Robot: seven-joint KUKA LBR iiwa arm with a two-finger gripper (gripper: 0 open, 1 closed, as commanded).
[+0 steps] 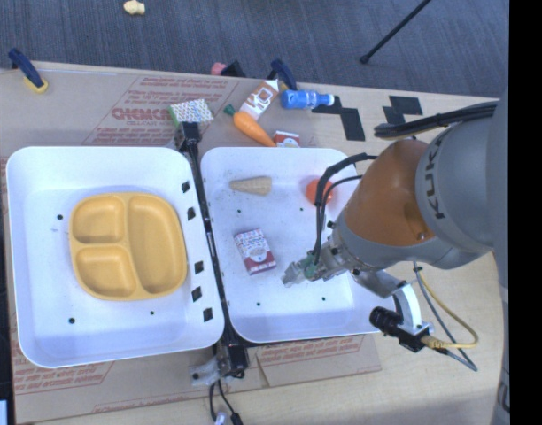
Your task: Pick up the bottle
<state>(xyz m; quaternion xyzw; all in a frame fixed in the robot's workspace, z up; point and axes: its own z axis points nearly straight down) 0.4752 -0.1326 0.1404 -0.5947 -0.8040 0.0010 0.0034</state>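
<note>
A blue bottle (305, 100) lies on its side on the cardboard behind the right bin (280, 324). Beside it to the left lies a white bottle with an orange label (259, 100). My gripper (301, 271) hangs low over the right bin's floor, near its front right part, far from both bottles. A red carton (254, 251) lies just left of the gripper, apart from it. The grey and orange arm (404, 206) covers the bin's right side.
A tan cone (251, 185) lies at the back of the right bin, and a red-orange object (314, 189) peeks out from under the arm. A yellow divided plate (127, 244) sits in the left bin (32, 193). A carrot (251, 128) and a small red box (287, 138) lie behind the bin.
</note>
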